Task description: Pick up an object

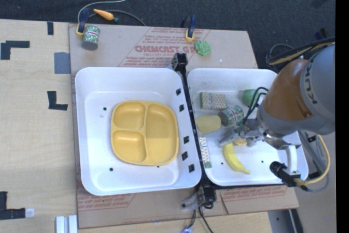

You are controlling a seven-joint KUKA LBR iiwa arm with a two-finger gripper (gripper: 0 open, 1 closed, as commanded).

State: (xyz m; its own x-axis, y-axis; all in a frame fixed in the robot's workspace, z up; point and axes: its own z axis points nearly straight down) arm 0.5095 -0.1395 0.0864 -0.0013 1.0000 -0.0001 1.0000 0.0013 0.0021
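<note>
The arm reaches into the right bin (215, 176), its pincer (241, 136) low among the objects; whether the pincer is released or clenched cannot be told. Just below it lies a banana (235, 157). Near it sit a pale yellow fruit (208, 123), a small can (233, 114), a patterned box (212, 100) and a green object (250, 96). The left bin (87, 117) holds a yellow divided plate (145, 132)
</note>
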